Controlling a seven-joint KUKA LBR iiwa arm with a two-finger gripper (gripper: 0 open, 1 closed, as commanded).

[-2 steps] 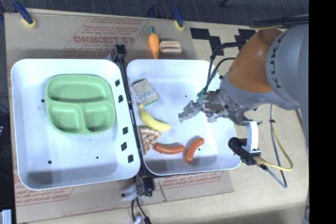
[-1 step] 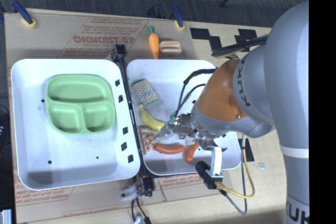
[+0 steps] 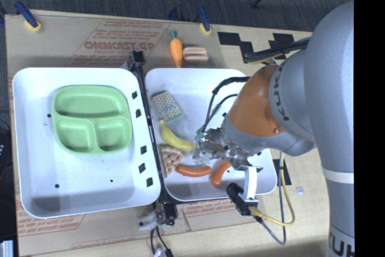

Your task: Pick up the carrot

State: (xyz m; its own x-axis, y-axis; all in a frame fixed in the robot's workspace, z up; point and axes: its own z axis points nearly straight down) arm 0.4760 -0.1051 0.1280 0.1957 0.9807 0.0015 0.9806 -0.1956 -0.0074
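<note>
The carrot (image 3: 175,51), orange with a green top, lies on the bench just behind the right bin's (image 3: 198,78) far rim, outside both bins. My gripper (image 3: 210,151) is low inside the right bin near its front, well away from the carrot, and the grey arm with its orange band covers much of that bin's right side. The gripper hangs just above a red sausage (image 3: 193,171) and a short orange-red piece (image 3: 220,172), beside a banana (image 3: 175,139).
A tan bun-like toy (image 3: 195,55) rests next to the carrot. The right bin also holds a checkered block (image 3: 166,105) and a waffle-like piece (image 3: 170,160). A green divided plate (image 3: 92,117) sits in the left bin (image 3: 30,147). A yellow cable (image 3: 274,219) trails at the front.
</note>
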